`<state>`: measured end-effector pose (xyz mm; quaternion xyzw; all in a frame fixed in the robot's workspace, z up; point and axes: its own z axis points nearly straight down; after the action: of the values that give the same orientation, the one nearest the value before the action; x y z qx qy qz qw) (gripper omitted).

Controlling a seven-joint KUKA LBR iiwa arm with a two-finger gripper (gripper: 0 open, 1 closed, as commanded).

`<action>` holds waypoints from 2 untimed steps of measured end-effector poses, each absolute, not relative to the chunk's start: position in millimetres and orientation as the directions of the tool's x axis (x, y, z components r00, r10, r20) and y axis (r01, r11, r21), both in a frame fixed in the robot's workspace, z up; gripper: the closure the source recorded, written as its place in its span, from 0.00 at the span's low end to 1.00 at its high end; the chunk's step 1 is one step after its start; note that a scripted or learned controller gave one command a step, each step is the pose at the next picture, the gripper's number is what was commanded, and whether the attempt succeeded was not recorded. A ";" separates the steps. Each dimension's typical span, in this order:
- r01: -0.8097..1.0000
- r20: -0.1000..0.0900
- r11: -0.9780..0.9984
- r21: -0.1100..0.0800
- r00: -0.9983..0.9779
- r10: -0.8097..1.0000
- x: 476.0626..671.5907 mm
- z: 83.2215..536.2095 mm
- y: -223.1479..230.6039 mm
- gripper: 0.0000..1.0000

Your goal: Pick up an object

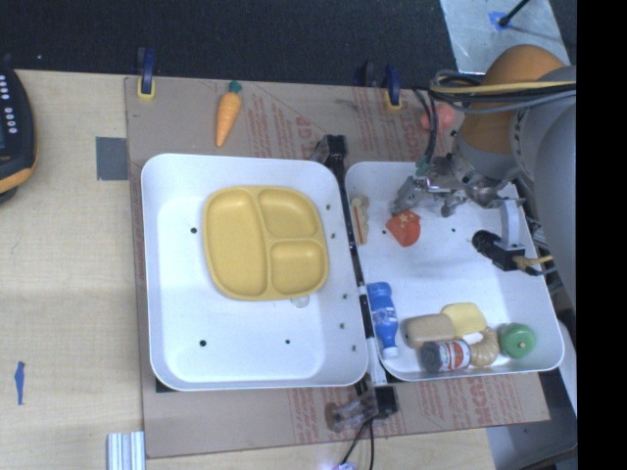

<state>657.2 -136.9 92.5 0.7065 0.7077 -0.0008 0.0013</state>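
Observation:
My gripper (425, 202) hangs over the far part of the right bin (460, 292), open, with nothing between its fingers. A small red object (403, 227) lies on the bin floor just below and left of the gripper, apart from it. Along the bin's near side lie a blue bottle (380, 313), a tan piece (431, 328), a yellow piece (464, 315), a small can (449, 356) and a green ball (517, 340). A thin tan stick (360, 218) rests by the bin's left wall.
The left bin (176, 351) bears a yellow divided plate (265, 241). A toy carrot (227, 114) lies on the bench beyond the bins. The arm (529, 135) covers the right bin's far right corner. A dark device (12, 130) sits at the far left.

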 end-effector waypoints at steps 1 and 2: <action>1.000 0.001 0.007 -0.006 -0.007 1.000 629.2 91.6 -102.9 0.00; 1.000 -0.002 0.007 0.001 -0.007 1.000 652.2 92.6 -121.3 0.00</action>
<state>652.2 -121.3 92.6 0.7046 0.7096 -0.0004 0.0009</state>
